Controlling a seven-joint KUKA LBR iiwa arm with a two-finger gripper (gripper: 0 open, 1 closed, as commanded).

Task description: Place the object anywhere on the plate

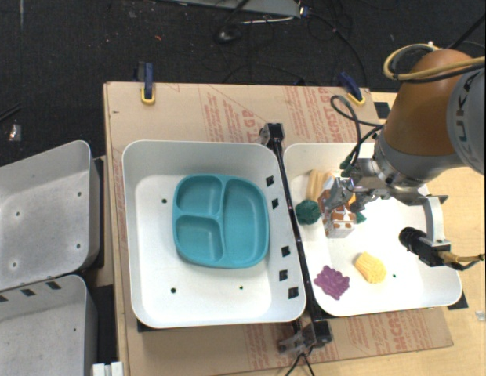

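Cardboard sheet [227,104] w/ two clamps [148,84] under the bins.

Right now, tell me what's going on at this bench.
The arm reaches over the right bin, its gripper low among the toy foods there: a tan piece, a dark green one, a purple bunch and a yellow piece. The teal plate sits in the left bin with nothing on it yet.

Cardboard-topped bench [227,104] w/ two white bins [149,288] side by side
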